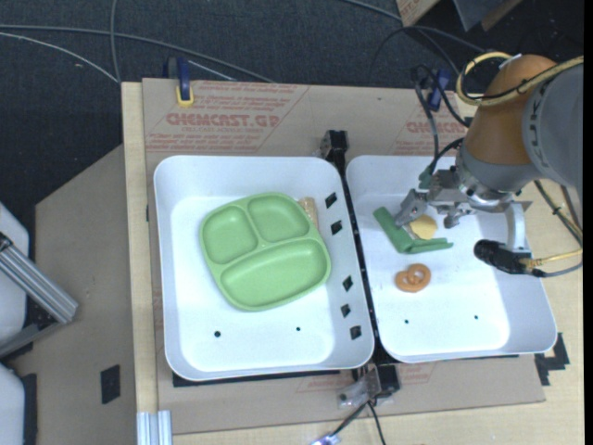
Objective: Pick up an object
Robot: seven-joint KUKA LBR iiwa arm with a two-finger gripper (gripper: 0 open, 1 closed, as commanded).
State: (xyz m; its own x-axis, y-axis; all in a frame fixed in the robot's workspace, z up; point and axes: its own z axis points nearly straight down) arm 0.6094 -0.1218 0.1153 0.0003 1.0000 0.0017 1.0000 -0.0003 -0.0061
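In the right bin [482, 327], my gripper [427, 218] hangs low over the far left part, its fingers spread apart. Between and just below the fingertips lies a small yellow piece [422, 229]. It rests against a green strip-shaped object [398, 233] that runs diagonally under the gripper. The fingers do not close on either one. An orange ring-shaped object [413, 278] lies on the bin floor a little nearer the front, apart from the gripper.
The left bin [185, 341] holds a green divided plate [266, 250] with a small tan object [309, 210] at its far right corner. A black divider [347, 248] separates the bins. Cables [445, 109] hang behind the arm.
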